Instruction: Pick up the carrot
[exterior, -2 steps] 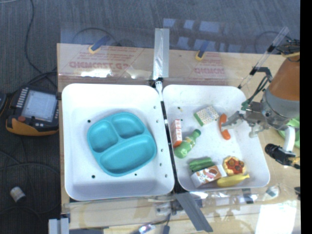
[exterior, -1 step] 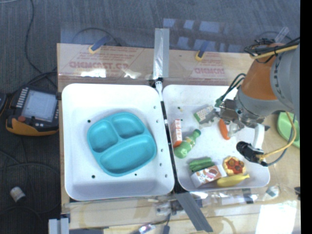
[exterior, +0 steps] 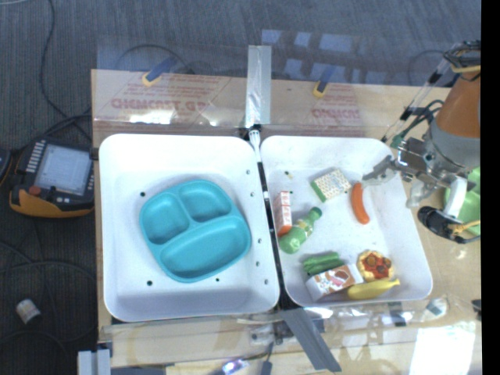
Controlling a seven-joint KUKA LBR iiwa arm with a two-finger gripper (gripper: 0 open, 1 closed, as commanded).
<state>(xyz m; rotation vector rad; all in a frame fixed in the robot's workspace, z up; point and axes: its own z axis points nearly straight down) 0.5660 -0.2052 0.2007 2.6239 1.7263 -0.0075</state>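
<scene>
Carrot [exterior: 359,203] lies right of frame centre, in right bin [exterior: 418,244]. Likely light, rigid, smooth toy; grasp mid-length, across its width. Gripper [exterior: 383,170] just upper right; finger state indiscernible.

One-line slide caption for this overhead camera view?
Gripper poised at the right bin's edge, just right of the carrot; blue divided plate in the left bin.

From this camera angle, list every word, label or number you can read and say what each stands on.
No text can be read for certain.
Red lettering on the cardboard behind the bins: too blurred to read.
Printing on the small red-and-white packet in the right bin: too small.
Label on the boxed item by the banana: too small.
Screen of the handheld controller left of the bench: unreadable.
</scene>
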